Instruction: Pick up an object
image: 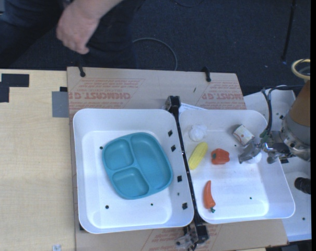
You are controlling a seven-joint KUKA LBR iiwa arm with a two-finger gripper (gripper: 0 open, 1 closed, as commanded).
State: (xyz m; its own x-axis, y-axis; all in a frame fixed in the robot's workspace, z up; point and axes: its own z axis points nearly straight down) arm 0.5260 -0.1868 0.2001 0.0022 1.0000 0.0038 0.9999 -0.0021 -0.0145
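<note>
We see the carrot (209, 195) near the right bin's (275, 205) front edge; the gripper (250, 151), state unclear, hovers by the far-right edge, nearest the tomato (220, 156).

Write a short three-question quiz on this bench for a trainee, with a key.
1. True or false: the blue plate lies in the left bin.
2. Which item in the right bin lies nearest the divider between the bins? A) carrot B) corn C) red pepper
3. Fill in: the gripper is over the ____ bin, near its right side.

Key: 1 true; 2 B; 3 right.
</note>
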